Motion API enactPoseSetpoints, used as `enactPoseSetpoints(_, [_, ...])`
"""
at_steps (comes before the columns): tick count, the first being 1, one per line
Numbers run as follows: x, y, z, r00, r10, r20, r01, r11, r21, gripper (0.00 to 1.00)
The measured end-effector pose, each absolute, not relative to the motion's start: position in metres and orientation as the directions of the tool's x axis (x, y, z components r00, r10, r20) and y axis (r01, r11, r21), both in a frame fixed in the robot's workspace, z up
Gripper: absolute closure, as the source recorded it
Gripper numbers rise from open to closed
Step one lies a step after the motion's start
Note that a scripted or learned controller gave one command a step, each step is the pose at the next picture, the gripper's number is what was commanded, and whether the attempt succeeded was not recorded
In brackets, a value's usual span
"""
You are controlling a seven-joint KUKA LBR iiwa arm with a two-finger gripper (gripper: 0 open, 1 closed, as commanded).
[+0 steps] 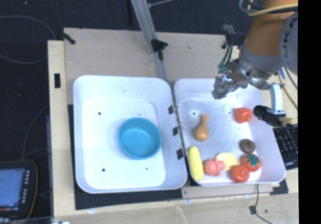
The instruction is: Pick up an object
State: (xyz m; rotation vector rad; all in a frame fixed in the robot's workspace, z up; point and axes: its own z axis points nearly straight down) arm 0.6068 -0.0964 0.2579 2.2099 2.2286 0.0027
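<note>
**Hand hovering over back of right bin, nothing picked yet**

Nearest camera: front row of right bin (183,90) — yellow corn cob (195,162), pink piece (213,167) on a pale yellow piece (228,158), two red tomatoes (241,173) (251,162).

Hand (221,89) above back left part of that bin, near its far wall; tips dark and bunched, spread not readable, so cannot tell wide or narrow. Nothing seen between them. Closest below: tan chicken drumstick (201,129), mid-bin, thin end pointing to back, lying alone. Then small red fruit (243,115) to the right, brown doughnut (247,145) further front, then the crowded front row. Blue bowl (140,138) alone in left bin (85,118). Both bins on tan worktop (100,50).

Likely target: drumstick. Judged light, stiff plastic toy, smooth so a bit slippery, not fragile. Best hold probably across fat rounded end or narrow neck, fingers closing across long axis. Free space all round, no neighbours to bump. Round fruit likely to roll out of a pinch.
</note>
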Motion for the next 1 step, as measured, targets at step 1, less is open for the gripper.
enactPoseSetpoints(1, [0.6243,-0.0374,0.2604,-0.009,1.000,0.001,1.000,0.009,0.002,1.00])
